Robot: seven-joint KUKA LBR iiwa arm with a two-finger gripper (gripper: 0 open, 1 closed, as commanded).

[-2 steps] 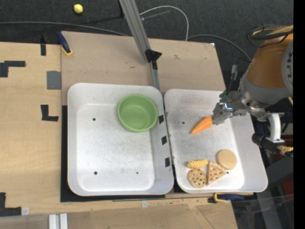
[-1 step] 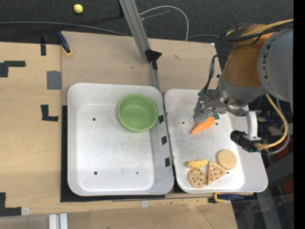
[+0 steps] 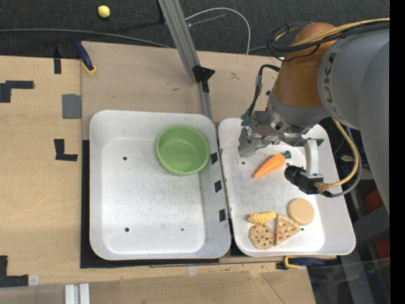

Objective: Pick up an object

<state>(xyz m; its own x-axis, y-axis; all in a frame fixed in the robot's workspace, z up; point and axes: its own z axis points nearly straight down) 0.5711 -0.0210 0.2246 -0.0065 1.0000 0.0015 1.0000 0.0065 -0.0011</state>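
Yellow ball [image 3: 104, 11] on dark floor [image 3: 50, 5]

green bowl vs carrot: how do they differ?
The green bowl is round, hollow and upright; the carrot is a tapered orange piece lying on its side at a slant. The bowl looks clearly larger. The bowl sits in the left bin; the carrot lies in the right bin, just below the end effector. Both rest on white bin floors, ungripped.

Tan bench [image 3: 145, 87] bears two white bins [image 3: 107, 189], seemingly touching; yellow clamp [image 3: 87, 60].
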